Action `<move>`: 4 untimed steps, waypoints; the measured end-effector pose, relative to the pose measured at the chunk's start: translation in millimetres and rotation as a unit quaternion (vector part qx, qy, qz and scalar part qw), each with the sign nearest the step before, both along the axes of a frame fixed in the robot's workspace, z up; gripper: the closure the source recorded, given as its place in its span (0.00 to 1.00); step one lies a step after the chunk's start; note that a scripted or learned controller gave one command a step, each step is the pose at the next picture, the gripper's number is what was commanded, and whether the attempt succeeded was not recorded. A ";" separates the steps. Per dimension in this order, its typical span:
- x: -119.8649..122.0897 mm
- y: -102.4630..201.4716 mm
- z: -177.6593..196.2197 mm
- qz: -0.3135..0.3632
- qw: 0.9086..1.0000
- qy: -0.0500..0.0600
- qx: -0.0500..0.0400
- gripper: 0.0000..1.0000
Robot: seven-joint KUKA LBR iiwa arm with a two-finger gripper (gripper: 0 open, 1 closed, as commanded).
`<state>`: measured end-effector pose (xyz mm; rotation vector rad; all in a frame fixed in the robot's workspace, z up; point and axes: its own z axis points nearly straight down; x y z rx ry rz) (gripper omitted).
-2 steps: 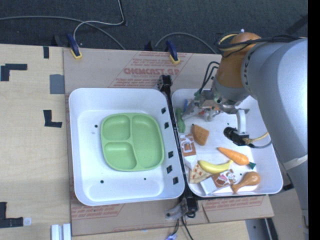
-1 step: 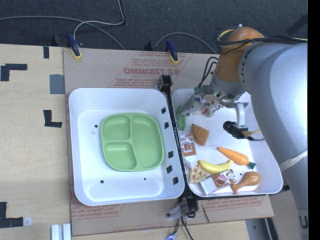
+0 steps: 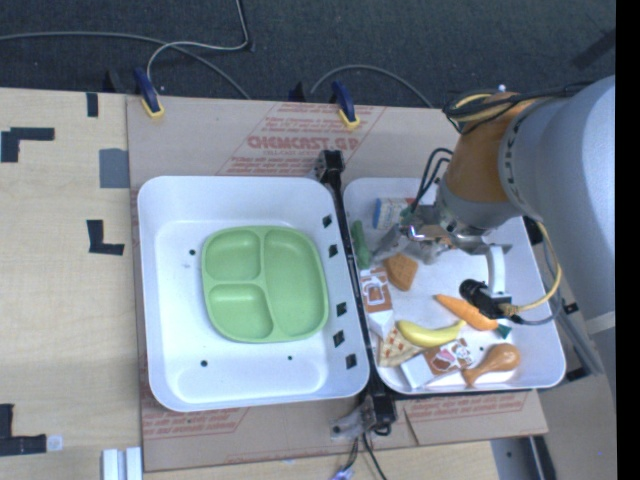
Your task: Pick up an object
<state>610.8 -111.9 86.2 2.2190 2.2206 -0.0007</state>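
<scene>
Gripper low over the far-left part of the right bin

I see the gripper [image 3: 425,236] down among the toys in the right bin [image 3: 545,368], just above a brown bread-like piece [image 3: 402,271]; I cannot tell how it is set. A carrot [image 3: 465,311], banana [image 3: 428,333] and drumstick [image 3: 492,361] lie nearer, untouched. The green divided plate [image 3: 265,283] sits in the left bin [image 3: 170,368].
</scene>
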 end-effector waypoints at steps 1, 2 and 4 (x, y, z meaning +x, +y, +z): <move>-3.6 9.1 0.5 -0.001 1.000 -0.003 -0.003 0.00; -2.9 10.4 0.6 -0.002 1.000 -0.002 -0.004 0.00; 0.3 10.5 0.1 -0.002 1.000 0.000 -0.004 0.00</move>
